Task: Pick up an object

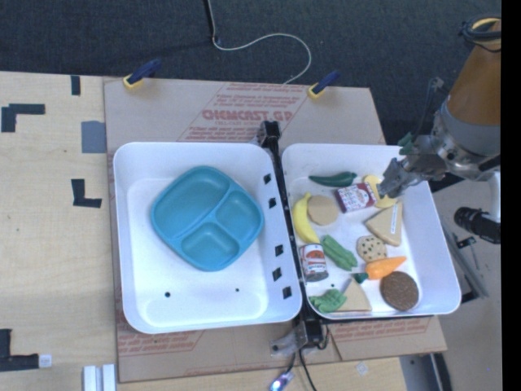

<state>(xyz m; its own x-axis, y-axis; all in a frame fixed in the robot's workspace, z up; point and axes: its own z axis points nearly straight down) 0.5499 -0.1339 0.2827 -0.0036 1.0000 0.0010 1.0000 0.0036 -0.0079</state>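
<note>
Grey pincer (391,182) over the right bin (435,243) — grip unclear, yellow item (373,183) half hidden

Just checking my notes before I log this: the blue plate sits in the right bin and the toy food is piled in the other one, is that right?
Not quite. The camera view shows the blue plate in the left bin; the toy food, such as the banana and carrot, is piled in the other one, the right bin.
</note>
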